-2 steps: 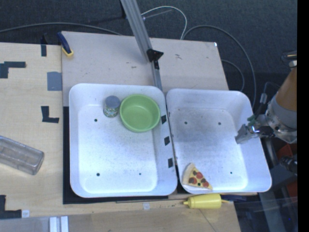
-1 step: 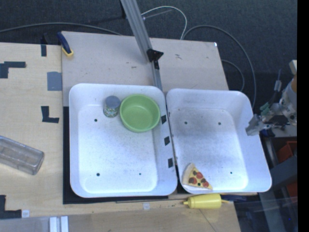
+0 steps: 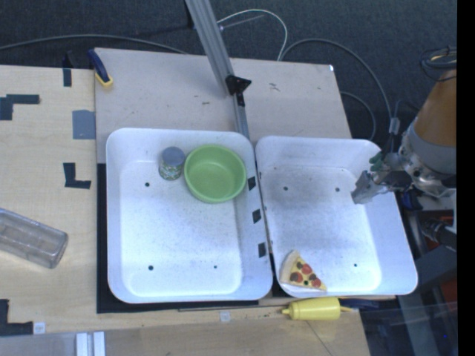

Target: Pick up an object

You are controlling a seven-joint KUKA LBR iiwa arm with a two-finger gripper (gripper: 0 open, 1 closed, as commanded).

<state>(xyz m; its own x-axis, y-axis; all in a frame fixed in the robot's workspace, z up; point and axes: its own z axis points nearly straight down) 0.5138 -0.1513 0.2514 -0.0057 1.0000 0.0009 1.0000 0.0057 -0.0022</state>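
Bench fittings and surroundings, seen from above.

Grey board (image 3: pixel 297 95) at centre, bearing two white bins side by side: left bin (image 3: pixel 113 199) and right bin (image 3: pixel 404 262), their rims touching at mid-frame. A black mat (image 3: pixel 102 273) shows under the left bin's left and lower edges. A metal pole (image 3: pixel 208 28) slants in from the top and ends between the bins, with a black bracket (image 3: pixel 237 85) on it. Pale wood table (image 3: pixel 37 162) at left, with dark tape marks (image 3: pixel 73 176) and a grey patch (image 3: pixel 84 124). Clear plastic tube (image 3: pixel 30 237) lying at the left edge. Blue and yellow clip (image 3: pixel 100 69) at the board's upper-left corner. Thin cables (image 3: pixel 326 50) loop over dark carpet (image 3: pixel 349 6), upper right.
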